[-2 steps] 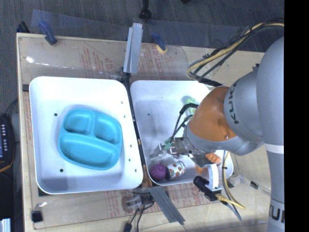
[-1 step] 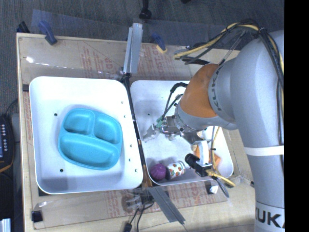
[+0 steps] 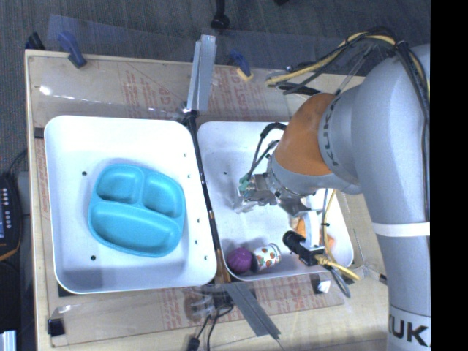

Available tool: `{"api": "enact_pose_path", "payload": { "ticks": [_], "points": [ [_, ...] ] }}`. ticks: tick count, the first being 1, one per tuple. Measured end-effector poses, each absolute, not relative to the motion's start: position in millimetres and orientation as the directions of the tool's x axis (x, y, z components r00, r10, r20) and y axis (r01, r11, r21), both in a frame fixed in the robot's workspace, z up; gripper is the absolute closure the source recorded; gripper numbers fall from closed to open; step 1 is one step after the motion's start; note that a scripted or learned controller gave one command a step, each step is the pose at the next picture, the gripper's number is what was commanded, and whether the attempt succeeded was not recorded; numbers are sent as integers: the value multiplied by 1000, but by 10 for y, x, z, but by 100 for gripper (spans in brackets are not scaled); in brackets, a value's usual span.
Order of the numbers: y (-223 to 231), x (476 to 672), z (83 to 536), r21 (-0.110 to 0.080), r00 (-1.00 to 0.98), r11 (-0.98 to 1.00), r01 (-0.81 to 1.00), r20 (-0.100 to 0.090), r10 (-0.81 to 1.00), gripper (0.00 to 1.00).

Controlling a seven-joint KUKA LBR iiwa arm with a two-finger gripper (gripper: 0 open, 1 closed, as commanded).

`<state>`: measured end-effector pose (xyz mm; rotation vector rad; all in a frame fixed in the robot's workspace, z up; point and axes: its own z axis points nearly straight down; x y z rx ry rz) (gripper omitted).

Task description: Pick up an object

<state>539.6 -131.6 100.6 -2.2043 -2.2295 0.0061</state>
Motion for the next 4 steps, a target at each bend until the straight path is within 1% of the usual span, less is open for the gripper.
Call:
{"api": "enact_pose_path", "payload": {
  "ticks": [1, 2, 3, 4],
  "points": [
    [-2084, 5154, 915, -5, -4, 4, 1000, 2, 1000, 100],
    [-2081, 5156, 915, -4, -5, 5, 1000, 2, 1000, 0],
    [-1788, 4759, 912, -3, -6, 6, 1000, 1, 1000, 0],
    [-1507, 4757, 907, -6, -9, 9, 1000, 2, 1000, 0]
  ]
}}
